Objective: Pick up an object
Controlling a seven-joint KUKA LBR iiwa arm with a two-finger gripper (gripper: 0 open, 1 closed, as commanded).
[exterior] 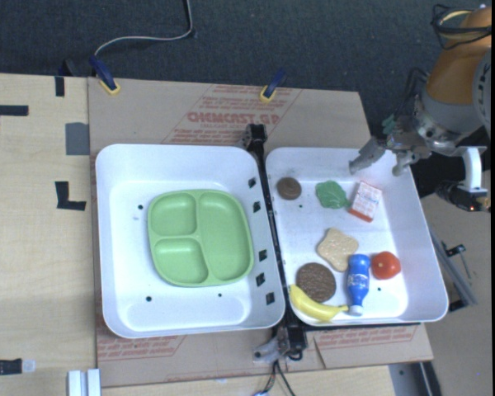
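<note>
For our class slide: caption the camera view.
Gripper open above right bin's far edge; toy foods inside; green plate in left bin.

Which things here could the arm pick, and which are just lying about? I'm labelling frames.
Job: pincer; green lump; red-and-white packet; small brown disc; bread slice; blue bottle; tomato; banana; large brown disc.
About: green divided plate; clamps; cable.

My arm (458, 73) is a rounded grey shell with a broad orange band just above my wrist, and a thin dark cable loops beside that band. Below the band sits a pale grey wrist block with a small teal-green mark on one side. My gripper (383, 158) ends in two slim grey metal fingers (364, 158), both bare and unmarked.
</note>
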